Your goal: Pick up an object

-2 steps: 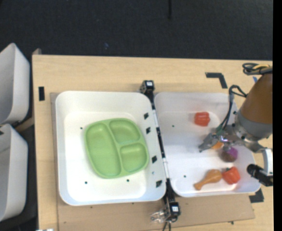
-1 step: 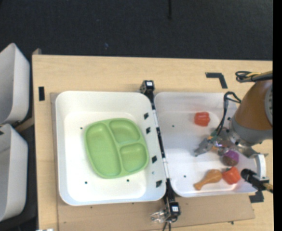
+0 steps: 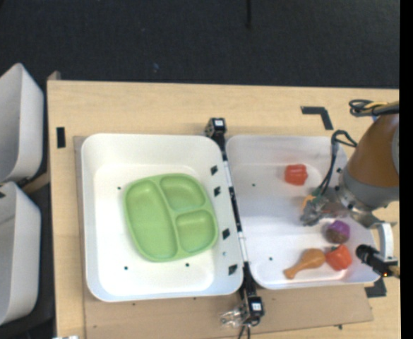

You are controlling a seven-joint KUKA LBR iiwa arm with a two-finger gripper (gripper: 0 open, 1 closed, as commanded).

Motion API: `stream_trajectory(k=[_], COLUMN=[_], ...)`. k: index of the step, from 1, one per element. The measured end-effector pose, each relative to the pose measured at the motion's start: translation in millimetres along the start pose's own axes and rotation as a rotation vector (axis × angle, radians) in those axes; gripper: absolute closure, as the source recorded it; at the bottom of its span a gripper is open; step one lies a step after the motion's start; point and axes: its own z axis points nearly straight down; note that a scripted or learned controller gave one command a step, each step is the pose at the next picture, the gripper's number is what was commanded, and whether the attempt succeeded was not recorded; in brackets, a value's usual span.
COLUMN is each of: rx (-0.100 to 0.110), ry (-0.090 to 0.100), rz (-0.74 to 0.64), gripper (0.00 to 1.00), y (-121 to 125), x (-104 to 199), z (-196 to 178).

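Note:
In the right bin (image 3: pixel 270 168) lie a red block (image 3: pixel 296 174), a purple piece (image 3: pixel 337 229), a red-orange piece (image 3: pixel 339 258) and a tan drumstick-shaped toy (image 3: pixel 305 263). My gripper (image 3: pixel 312 214) is low in this bin, just left of the purple piece and below the red block. A small orange-yellow thing (image 3: pixel 308 203) shows right at the fingertips; whether it is held is not clear. The arm's orange band (image 3: pixel 373 154) and grey wrist rise to the right.
The left bin (image 3: pixel 100 189) holds a green three-compartment plate (image 3: pixel 169 216). Black clips (image 3: pixel 215 126) sit along the seam between the bins. White containers (image 3: pixel 5 126) stand off the bench at the far left.

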Motion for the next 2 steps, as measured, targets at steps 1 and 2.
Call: stream_trajectory(k=[1, 2], rx=[0.000, -0.002], ry=[0.000, -0.001], rz=[-0.011, -0.012], gripper=[1.00, 1.00], y=[10.8, 12.2], x=[-1.4, -3.0], z=[-49.4, -102.5])
